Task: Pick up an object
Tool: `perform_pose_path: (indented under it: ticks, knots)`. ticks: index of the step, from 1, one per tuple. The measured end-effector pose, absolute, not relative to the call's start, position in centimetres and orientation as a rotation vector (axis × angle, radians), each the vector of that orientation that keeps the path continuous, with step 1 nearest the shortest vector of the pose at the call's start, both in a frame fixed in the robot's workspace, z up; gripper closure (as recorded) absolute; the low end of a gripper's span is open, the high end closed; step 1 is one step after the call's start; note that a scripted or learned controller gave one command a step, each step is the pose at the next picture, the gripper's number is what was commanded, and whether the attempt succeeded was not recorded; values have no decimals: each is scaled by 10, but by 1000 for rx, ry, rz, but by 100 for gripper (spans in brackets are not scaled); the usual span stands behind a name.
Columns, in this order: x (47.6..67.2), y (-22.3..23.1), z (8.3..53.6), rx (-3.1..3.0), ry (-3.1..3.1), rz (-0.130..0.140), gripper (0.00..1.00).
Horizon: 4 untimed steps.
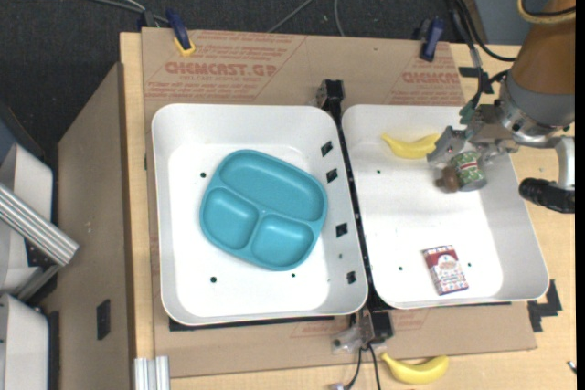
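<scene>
My gripper [468,162] hangs over the back right part of the right bin [507,224]. Between its fingers sits a small green, white and brown object [463,172], and the fingers are closed on its sides. I cannot tell whether the object rests on the bin floor or is lifted off it. A yellow banana [409,144] lies just left of the gripper. Nearer the front of the same bin is a red card box [444,269].
A teal divided plate [263,208] lies in the left bin [174,196]. A second banana [417,368] rests outside the bins at the bench's front edge. Clamps [180,32] [431,37] and cables run along the back of the board.
</scene>
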<state>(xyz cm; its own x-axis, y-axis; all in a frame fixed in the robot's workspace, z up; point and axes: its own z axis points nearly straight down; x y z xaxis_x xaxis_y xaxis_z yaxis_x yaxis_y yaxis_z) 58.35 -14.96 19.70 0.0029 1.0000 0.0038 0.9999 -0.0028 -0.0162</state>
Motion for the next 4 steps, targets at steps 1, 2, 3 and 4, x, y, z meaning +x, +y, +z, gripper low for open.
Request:
perform_pose_path:
  ticks: [1,2,3,4]
  knots:
    - [587,-149,205,-2219,-2221,0,0]
    - [591,-151,162,-2217,-2218,4,0]
    - [594,-152,100,-2217,-2217,4,0]
    - [594,-152,84,-2219,-2219,2,0]
